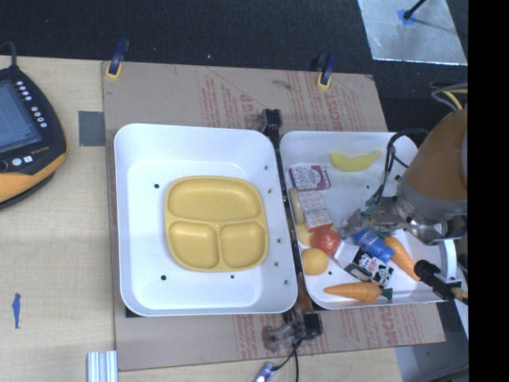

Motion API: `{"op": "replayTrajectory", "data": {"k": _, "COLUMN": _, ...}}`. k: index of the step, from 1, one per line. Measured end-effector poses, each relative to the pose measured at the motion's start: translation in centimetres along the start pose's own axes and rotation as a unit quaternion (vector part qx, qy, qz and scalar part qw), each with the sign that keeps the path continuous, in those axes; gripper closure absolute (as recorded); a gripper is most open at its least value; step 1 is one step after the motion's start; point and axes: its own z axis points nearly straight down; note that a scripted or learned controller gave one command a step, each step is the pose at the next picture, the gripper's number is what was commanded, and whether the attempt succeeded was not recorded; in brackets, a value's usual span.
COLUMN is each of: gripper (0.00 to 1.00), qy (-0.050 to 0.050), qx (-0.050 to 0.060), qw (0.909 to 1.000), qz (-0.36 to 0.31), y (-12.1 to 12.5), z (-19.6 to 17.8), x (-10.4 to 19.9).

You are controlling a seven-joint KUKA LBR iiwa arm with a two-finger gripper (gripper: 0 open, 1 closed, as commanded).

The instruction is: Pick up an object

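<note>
1. Grey-and-orange arm [436,173] is reaching in from the right of the camera view, hanging over the right white bin [318,143]; the tool [372,220] is sitting low near the bin's middle-right, among the clutter.
2. Blue packet [371,241] is lying just below and beside the tool, likely the nearest candidate; whether they are touching is not readable.
3. Red tomato-like ball [324,238] is lying to the tool's left, yellow ball [315,261] just beneath that, both near the bin's left wall.
4. Orange carrot [355,291] is lying along the bin's front edge, long axis running left-right; a second carrot [401,259] is slanting down-right beside the blue packet.
5. Black-and-white printed item [371,267] is sitting between the two carrots.
6. Yellow banana [355,161] is resting by the far wall, well apart from the tool; pink-label packets [309,177] are lying at upper left.
7. Left bin [135,153] is carrying a yellow divided tray [215,221], far from the tool.
8. Tool state: cannot tell, it is dark, small and overlapped by cable and wrist; nothing is visibly being gripped.
9. Arm's upper part is being cut off at the right edge; table [56,277] is showing a pendant [24,138] at left.
</note>
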Motion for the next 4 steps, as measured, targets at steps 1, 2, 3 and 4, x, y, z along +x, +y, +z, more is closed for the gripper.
{"op": "replayTrajectory", "data": {"k": 1, "gripper": 0.0, "qy": -0.003, "qx": -0.002, "qw": 1.0, "qz": 0.001, "y": 5.1, "z": -0.1, "x": 4.7}}
{"op": "replayTrajectory", "data": {"k": 2, "gripper": 0.0, "qy": 0.0, "qx": -0.001, "qw": 1.0, "qz": 0.001, "y": 13.1, "z": -1.5, "x": 1.4}}
{"op": "replayTrajectory", "data": {"k": 3, "gripper": 0.0, "qy": 0.0, "qx": 0.001, "qw": 1.0, "qz": 0.001, "y": 1.6, "z": 0.0, "x": 2.3}}
{"op": "replayTrajectory", "data": {"k": 4, "gripper": 1.0, "qy": 0.0, "qx": 0.002, "qw": 1.0, "qz": -0.001, "y": 1.7, "z": -1.0, "x": 2.2}}
